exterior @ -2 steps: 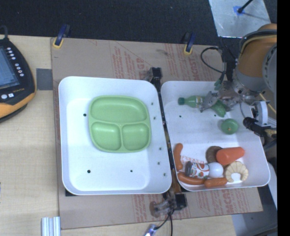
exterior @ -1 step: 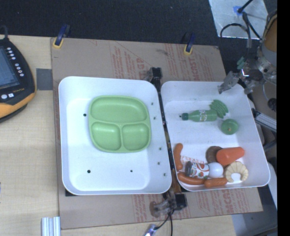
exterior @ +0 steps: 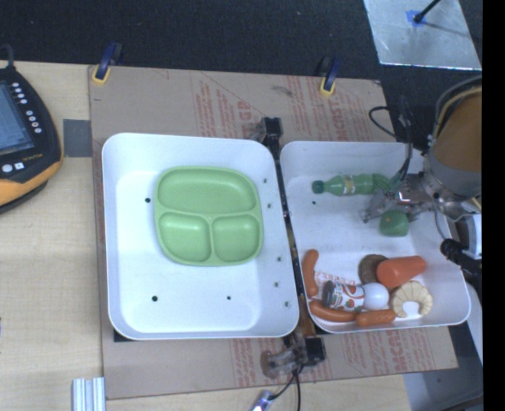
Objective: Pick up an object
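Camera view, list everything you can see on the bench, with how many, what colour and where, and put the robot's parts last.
Bins: 2, white, side by side on the cardboard sheet.
Divided plate: 1, light green, in the left bin.
Bottle: 1, green, lying on its side at the far end of the right bin.
Small green piece: 1, green, right bin, just under the claw.
Carrot: 1, orange, near end of the right bin.
Sausages: about 3, orange-red, near end of the right bin.
Croissant: 1, tan, near right corner of the right bin.
Clamps: 2, blue and yellow, far edge of the cardboard.
Control pendant: 1, black and orange, left of the bench.
Arm: 1, grey and orange, from the right.
Claw: 1, over the right bin.
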### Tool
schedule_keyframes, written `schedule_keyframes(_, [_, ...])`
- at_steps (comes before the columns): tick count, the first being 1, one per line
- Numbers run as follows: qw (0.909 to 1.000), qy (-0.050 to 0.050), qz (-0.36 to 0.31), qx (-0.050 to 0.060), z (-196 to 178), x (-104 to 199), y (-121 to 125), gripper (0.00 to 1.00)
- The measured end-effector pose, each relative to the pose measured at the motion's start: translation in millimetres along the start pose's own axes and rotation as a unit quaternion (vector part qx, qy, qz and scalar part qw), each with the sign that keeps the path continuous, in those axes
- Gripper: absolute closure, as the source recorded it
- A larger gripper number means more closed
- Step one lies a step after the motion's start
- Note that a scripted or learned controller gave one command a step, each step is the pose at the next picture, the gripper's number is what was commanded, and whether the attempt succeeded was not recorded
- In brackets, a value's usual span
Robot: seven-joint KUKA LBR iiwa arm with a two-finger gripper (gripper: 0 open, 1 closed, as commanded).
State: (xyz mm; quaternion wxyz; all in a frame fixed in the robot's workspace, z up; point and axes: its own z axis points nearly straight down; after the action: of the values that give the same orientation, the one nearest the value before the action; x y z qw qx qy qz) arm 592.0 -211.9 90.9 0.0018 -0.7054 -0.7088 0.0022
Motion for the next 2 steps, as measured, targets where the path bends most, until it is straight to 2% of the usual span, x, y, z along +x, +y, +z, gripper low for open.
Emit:
schedule_keyframes(1, [1.0,-0.001,-0.002,0.0,-11.8,-1.3,0.8,1.0])
schedule_keyframes(2, [1.0,-0.002,-0.002,0.0,-11.7,-1.3,0.7,0.0])
